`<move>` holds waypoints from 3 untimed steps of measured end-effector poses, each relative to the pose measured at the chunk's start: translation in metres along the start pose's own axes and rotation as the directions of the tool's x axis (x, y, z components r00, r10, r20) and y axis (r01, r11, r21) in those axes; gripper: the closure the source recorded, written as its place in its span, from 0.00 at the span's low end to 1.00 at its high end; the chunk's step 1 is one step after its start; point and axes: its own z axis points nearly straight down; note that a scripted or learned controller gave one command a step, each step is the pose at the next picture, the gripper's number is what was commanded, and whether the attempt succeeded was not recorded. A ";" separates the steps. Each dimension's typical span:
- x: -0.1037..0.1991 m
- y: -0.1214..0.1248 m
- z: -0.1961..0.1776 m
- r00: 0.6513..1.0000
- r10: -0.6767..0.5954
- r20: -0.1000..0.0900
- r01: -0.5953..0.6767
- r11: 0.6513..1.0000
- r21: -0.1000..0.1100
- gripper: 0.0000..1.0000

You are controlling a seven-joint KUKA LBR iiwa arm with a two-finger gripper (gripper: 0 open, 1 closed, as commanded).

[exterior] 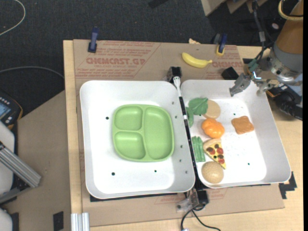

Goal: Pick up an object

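Observation:
My gripper [250, 86] hangs over the far edge of the right bin [269, 143], open, with nothing between its fingers [238, 86]. Below it in that bin lie a brown toast piece [242, 124], an orange [212, 128], a beige bun [212, 110], a green leaf [197, 105], a green pod [198, 148], a pizza slice [215, 151] and a tan roll [212, 172]. The toast is the nearest of them, a little below and left of the gripper.
The left bin [96, 109] holds a green divided plate [143, 132]. A yellow banana [196, 60] lies on the cardboard behind the bins, outside both. Blue clamps [93, 40] stand at the bench's far edge. The arm's orange band [292, 35] rises at the upper right.

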 end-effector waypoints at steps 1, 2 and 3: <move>0.068 -0.058 0.132 1.000 -0.004 -0.007 0.004 1.000 0.017 0.00; 0.063 -0.053 0.113 1.000 0.001 0.000 -0.001 1.000 -0.002 1.00; 0.134 -0.120 0.036 1.000 -0.005 -0.004 0.005 1.000 0.002 1.00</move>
